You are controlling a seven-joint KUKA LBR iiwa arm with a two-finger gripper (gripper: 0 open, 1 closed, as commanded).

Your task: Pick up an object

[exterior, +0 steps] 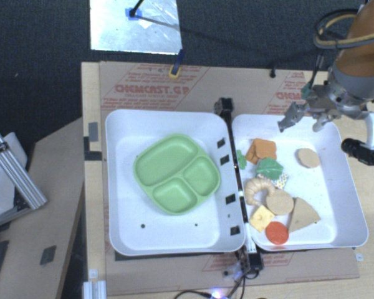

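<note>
Cardboard-topped bench [149, 86] under two white bins, toy food heaped at right bin [343, 192] left edge, tan oval piece [308, 158] apart toward far right, gripper [306, 118] spread wide, empty, above far edge, green divided plate [176, 174] mid left bin [121, 167]

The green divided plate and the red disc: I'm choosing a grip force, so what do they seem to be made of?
The green divided plate looks like moulded plastic with a smooth, matte finish: uniform colour, rounded compartment ridges. The red disc looks like plastic or foam toy food: flat, even colour, no gloss. Too small to tell which.
</note>
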